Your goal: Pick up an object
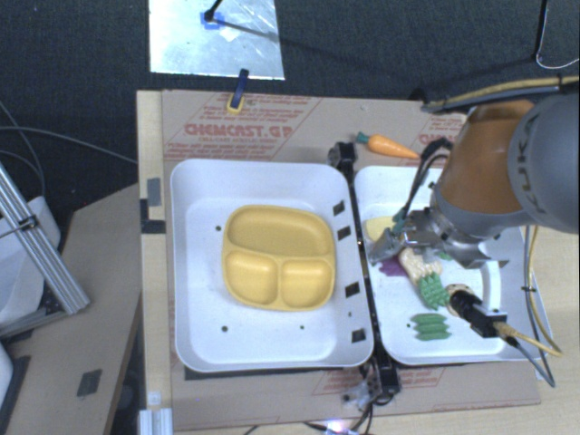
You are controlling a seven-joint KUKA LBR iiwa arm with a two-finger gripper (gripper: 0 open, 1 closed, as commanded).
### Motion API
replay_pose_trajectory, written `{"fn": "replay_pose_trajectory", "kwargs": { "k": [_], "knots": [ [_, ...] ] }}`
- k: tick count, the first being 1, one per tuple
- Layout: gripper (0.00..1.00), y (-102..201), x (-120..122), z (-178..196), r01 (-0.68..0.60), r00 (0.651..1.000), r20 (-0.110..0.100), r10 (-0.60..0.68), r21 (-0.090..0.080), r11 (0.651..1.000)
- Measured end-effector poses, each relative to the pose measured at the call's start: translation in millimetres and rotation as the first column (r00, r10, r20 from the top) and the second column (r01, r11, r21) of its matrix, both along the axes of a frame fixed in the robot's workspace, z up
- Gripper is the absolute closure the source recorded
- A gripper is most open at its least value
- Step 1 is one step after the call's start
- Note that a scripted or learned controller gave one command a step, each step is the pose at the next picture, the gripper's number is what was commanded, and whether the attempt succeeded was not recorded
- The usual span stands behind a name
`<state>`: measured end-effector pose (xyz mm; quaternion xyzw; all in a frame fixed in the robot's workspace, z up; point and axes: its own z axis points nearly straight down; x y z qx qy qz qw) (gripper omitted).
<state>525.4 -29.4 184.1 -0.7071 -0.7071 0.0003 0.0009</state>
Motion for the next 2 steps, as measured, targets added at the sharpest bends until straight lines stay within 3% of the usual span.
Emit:
{"fn": "replay_pose_trajectory", "kwargs": {
  "k": [1, 2],
  "knots": [
    [0.00, -24.5, -40.3, 0.0, 0.002, 1.000, 0.000, -0.002, -0.001, 1.000],
    [0.00, -72.7, -39.5, -21.3, 0.004, 1.000, 0.000, -0.004, -0.002, 1.000]
  ]
}}
